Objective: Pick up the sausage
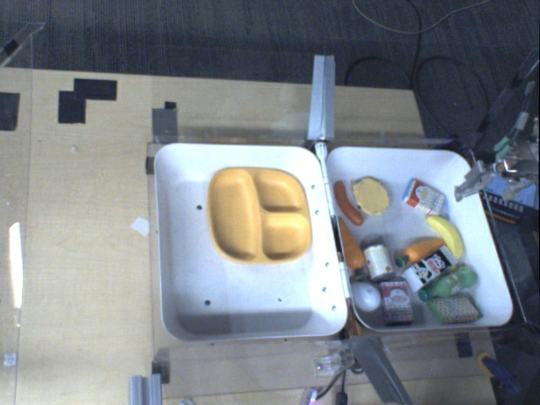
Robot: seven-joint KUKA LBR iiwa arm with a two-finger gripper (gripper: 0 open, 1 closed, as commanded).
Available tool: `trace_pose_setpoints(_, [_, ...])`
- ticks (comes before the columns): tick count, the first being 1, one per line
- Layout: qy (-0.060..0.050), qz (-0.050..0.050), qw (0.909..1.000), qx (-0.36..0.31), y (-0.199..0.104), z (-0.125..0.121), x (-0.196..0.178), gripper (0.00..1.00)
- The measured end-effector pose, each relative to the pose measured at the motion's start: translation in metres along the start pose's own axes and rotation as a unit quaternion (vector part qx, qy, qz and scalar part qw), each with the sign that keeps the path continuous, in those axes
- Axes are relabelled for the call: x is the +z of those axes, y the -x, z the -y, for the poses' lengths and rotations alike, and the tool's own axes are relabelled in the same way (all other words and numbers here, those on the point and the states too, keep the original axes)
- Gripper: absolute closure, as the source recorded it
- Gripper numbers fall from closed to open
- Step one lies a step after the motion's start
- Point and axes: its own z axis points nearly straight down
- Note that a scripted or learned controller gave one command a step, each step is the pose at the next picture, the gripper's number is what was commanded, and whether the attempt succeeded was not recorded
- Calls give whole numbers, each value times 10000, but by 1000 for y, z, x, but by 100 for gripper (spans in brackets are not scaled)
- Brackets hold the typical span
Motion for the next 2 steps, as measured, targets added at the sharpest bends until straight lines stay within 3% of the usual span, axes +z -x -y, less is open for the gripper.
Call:
trace_pose_setpoints(1, [8, 4, 9983, 591, 7, 16, -14, 0])
trace_pose_setpoints(2, [-12, -7, 9998, 188, -48, -15, 134, 0])
